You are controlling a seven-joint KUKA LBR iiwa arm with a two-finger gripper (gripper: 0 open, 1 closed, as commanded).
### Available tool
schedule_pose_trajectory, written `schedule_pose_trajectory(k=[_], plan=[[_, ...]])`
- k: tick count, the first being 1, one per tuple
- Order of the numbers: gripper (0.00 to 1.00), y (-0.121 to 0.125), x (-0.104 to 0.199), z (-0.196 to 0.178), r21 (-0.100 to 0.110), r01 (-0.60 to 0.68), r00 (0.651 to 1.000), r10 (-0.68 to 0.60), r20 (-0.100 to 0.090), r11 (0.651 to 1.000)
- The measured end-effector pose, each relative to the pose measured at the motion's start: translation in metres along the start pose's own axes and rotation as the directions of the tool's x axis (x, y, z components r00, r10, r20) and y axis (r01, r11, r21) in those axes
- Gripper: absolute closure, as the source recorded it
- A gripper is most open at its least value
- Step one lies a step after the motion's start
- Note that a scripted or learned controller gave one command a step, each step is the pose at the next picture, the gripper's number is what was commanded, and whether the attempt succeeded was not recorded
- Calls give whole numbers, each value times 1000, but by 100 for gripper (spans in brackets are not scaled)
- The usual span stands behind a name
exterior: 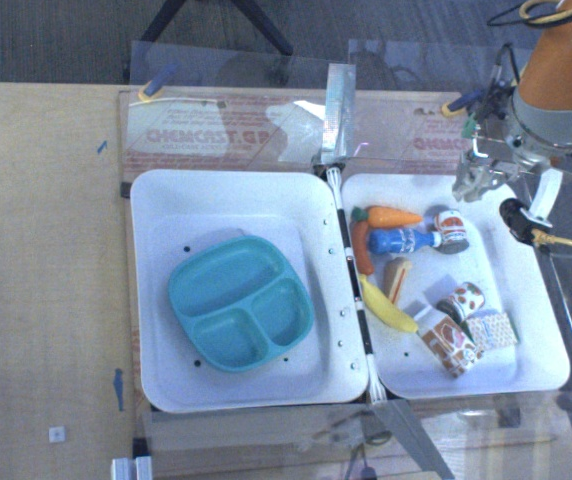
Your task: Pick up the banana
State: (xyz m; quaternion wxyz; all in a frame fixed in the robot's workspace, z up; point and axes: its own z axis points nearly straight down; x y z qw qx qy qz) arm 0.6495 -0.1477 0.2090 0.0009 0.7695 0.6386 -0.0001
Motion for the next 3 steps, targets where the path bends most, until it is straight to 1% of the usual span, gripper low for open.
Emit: schedule_pose_trajectory(k=[1, 2, 3], plan=[[100, -8, 49, 2, 3, -102, 995, 102, 0, 995], [100, -5, 101, -5, 1, -236, 972, 236, 0, 972], [100, -34, 111, -7, 6, -475, 880, 475, 2, 880]])
